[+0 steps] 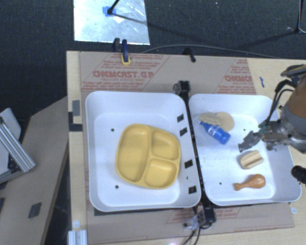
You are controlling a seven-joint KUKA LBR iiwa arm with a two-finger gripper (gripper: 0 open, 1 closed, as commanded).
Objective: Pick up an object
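1. Gripper [249, 141] hangs over the right bin [283, 190]; whether open or closed, cannot tell.
2. Bread roll [251, 160] lies just below it; drumstick [251, 182] nearer the front; blue bottle [214, 132] to its left.

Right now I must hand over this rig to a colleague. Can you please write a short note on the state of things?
Gripper: low in the right bin, just above the bread roll; nothing seen held.
Right bin also has the blue bottle against a tan round piece, and a drumstick toy near the front.
Left bin: yellow divided plate.
Done: nothing lifted yet.
Left: grasp one object and raise it; the bread roll is nearest.
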